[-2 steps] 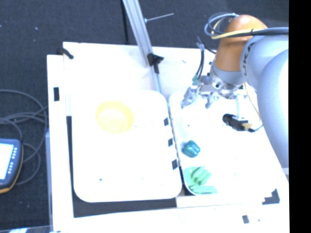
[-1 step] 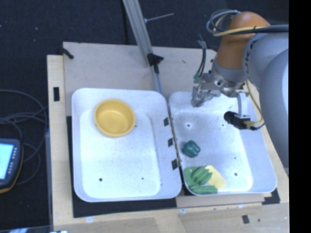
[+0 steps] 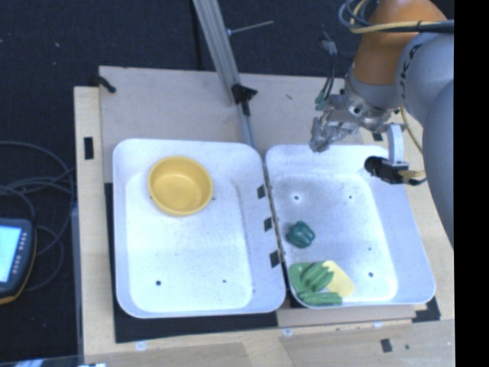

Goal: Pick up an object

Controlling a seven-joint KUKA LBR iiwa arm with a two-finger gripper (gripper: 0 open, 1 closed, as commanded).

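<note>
Grey-metal gripper (image 3: 324, 140) hangs above the far rim of the right bin (image 3: 382, 205); finger state cannot be determined. Within this bin lie a dark green pepper (image 3: 299, 234) and, near the front corner, a green-and-yellow toy (image 3: 321, 280). The left bin (image 3: 229, 235) contains a yellow bowl (image 3: 180, 185).

Yellow object (image 3: 341, 281) partly hidden beneath the green pods (image 3: 312, 277)
</note>
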